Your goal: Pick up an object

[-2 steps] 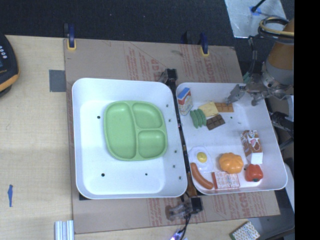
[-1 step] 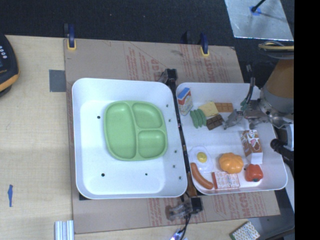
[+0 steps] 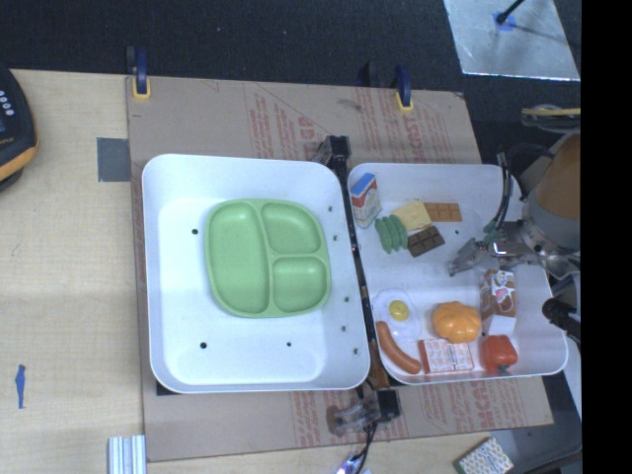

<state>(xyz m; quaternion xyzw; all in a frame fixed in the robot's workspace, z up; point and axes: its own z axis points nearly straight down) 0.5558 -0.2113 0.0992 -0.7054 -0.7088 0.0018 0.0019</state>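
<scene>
Two smooth white plastic bins [image 3: 178, 354] sit on matt brown cardboard [image 3: 296, 117]; the green divided plate [image 3: 267, 257] looks satin plastic; bench [image 3: 59, 294] pale wood.

Right bin [image 3: 434, 174] is packed: a small milk carton [image 3: 365, 197] standing at the back left, green beans [image 3: 391, 233] beside it, a yellow cheese slice [image 3: 412, 214], a fried egg [image 3: 397, 310], an orange bun [image 3: 455, 321], a hot dog [image 3: 397, 350] lying front left.
</scene>
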